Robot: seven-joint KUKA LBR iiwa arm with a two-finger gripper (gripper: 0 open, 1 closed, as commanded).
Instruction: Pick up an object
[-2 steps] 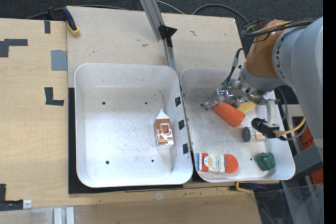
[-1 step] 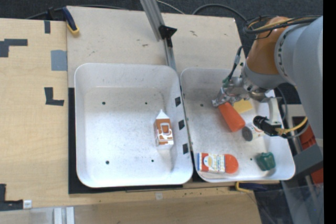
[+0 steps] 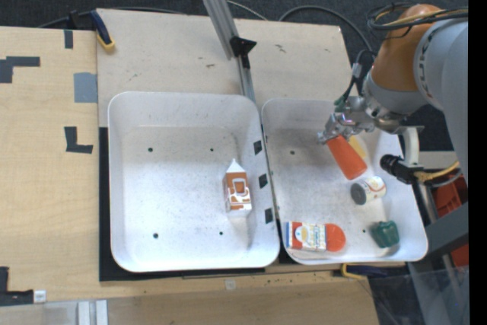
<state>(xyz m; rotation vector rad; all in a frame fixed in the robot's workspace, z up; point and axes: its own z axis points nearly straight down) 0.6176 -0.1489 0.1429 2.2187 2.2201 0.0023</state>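
Observation:
My gripper (image 3: 340, 130) hangs over the upper right part of the right bin (image 3: 300, 125), below the arm's orange band. An orange-red cylinder (image 3: 348, 157) lies tilted directly under it, its upper end touching the gripper's tip. A bit of yellow (image 3: 359, 146) shows beside the cylinder. Whether the cylinder is gripped or just lying on the bin floor is unclear from here. Lower in that bin are a small white and grey can (image 3: 367, 190), a green object (image 3: 384, 234) and a red and white packet (image 3: 313, 237). A small orange and white carton (image 3: 237, 191) stands in the left bin (image 3: 152, 125).
A slanted metal pole (image 3: 217, 4) comes down from the top to the back rim between the bins. Black clips (image 3: 262, 180) sit along the shared wall. A black fitting (image 3: 397, 167) sticks out at the right bin's right edge. Cables run behind the bench.

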